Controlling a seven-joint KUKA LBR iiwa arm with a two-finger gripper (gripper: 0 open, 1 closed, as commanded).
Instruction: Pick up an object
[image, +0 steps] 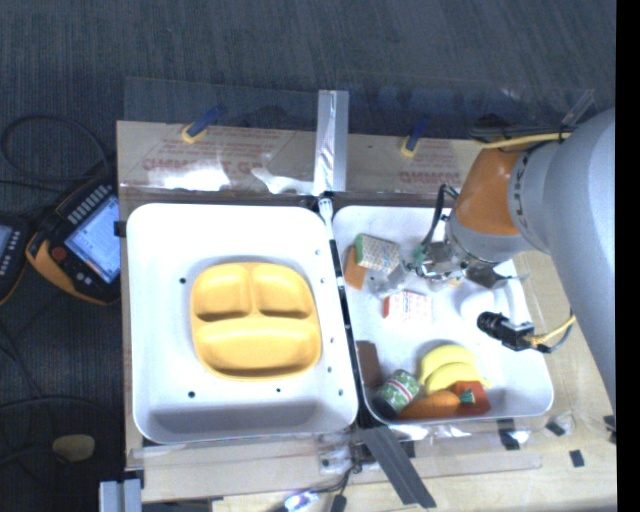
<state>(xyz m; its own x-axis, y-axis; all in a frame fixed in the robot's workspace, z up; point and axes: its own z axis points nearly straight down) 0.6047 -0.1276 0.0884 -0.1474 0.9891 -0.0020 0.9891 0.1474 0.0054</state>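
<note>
My gripper (432, 266) hangs low in the upper middle of the right bin (530, 385), below the orange wrist band. Just left of it lies a small grey and orange box (366, 257), and right under it a white packet with red print (408, 305). Whether the gripper touches either one I cannot tell. Near the bin's front edge lie a yellow banana (450, 365), a green can (398, 389), an orange carrot (436, 405) and a small red item (476, 398).
The left bin (160, 240) holds a yellow divided tray (255, 317). A dark brown block (367, 361) leans at the right bin's left wall. The grey arm (585, 230) covers the right bin's far right side. A handheld pendant (85, 245) lies off the bench to the left.
</note>
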